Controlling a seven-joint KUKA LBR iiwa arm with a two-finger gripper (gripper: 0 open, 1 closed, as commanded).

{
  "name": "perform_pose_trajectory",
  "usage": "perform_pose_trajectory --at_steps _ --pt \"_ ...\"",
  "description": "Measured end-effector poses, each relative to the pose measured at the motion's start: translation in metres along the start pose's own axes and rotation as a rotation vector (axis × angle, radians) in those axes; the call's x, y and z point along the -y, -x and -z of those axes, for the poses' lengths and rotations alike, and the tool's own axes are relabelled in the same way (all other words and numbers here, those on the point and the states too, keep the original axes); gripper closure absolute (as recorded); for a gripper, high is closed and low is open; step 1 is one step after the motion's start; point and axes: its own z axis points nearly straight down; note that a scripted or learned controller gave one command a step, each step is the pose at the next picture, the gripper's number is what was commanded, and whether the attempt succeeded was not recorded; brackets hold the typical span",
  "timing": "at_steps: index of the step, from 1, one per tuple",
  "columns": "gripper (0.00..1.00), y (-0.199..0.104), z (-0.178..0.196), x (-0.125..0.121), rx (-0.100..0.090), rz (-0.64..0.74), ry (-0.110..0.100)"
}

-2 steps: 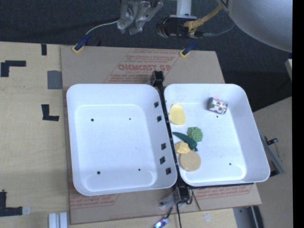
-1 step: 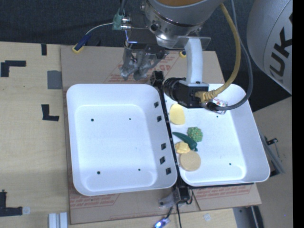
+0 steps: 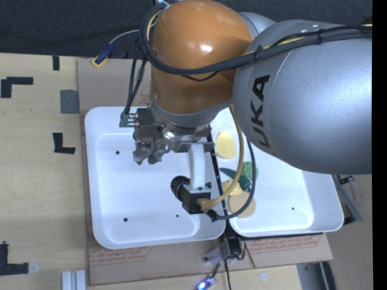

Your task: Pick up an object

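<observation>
We see the gripper (image 3: 149, 154) over the far part of the left bin (image 3: 115, 222); whether it is open or holds anything, we cannot tell. The yellow object (image 3: 225, 144) and the green object (image 3: 245, 174) lie in the right bin (image 3: 302, 216) by its left wall, probably because they are not picked yet.
</observation>
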Motion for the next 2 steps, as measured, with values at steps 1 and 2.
perform_pose_trajectory --at_steps 1,2 --pt "1.00 -0.005 0.116 -0.001 -0.015 0.002 0.029" --pt "1.00 0.015 0.188 0.001 -0.012 0.000 0.026"
